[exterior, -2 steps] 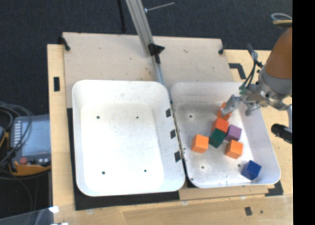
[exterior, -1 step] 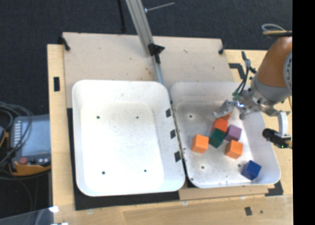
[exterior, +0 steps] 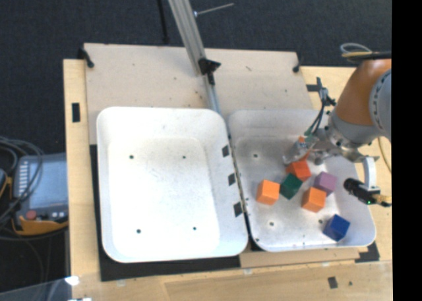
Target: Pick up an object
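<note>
Red-orange block (exterior: 300,168), seemingly half-hidden under end effector (exterior: 304,155)

The wooden bench (exterior: 76,161) bears 2 white bins (exterior: 119,161) side by side.

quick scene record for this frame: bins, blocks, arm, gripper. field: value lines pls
left bin: white, shallow, a few dark specks on its floor
right bin: white, holds all the blocks
blocks: orange-red block, green block, orange block, second orange block, purple block, blue block
arm: reaches in from the right, over the right bin
gripper: low, right above the orange-red block; finger state not readable
held object: none seen
</note>
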